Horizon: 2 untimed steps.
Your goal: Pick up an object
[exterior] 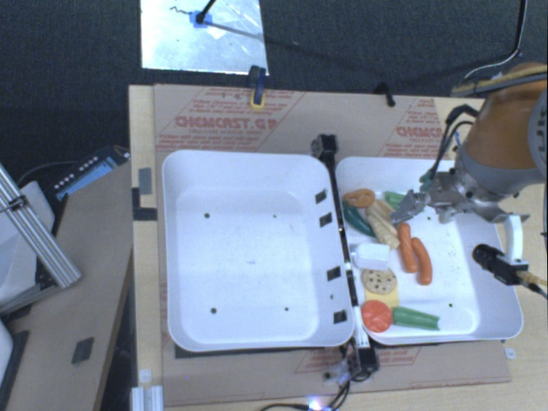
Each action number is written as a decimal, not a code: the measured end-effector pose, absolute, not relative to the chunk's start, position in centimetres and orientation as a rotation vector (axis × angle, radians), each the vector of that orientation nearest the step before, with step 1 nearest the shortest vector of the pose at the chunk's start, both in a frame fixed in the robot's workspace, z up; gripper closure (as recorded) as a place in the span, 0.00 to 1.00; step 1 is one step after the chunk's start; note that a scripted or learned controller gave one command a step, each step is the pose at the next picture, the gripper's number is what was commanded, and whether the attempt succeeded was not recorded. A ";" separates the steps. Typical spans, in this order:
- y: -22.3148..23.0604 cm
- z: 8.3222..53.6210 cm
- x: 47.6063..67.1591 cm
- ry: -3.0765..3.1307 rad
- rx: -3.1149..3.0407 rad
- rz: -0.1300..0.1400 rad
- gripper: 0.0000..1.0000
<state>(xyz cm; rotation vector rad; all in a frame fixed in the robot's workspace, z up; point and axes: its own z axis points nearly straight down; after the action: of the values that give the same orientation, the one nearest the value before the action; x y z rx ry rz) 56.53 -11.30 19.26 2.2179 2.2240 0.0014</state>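
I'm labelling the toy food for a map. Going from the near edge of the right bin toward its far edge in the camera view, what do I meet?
Red tomato → round cookie → white block → tan pretzel.

Even, fairly bright overhead light, slightly cool cast. White bins (248, 255) near overexposed, little surface detail. Strong glare on shiny sheet (204, 24), far up-left of jaws. Soft shadow under gripper (409, 205), spreading onto bin floor just below and right of jaws. Dark floor beyond bench (282, 114) underexposed, grainy. Focus soft overall; small items below jaws mildly blurred, edges smeared. Slight distortion toward frame corners.
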 end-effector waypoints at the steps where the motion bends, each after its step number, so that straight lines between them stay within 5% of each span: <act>1: -13.2 8.1 53.5 2.222 2.224 -0.002 0.00; 2: -13.1 9.5 53.8 2.220 2.217 0.003 1.00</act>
<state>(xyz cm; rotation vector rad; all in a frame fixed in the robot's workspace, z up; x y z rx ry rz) 53.76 -13.14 9.52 2.2174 2.2203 0.0030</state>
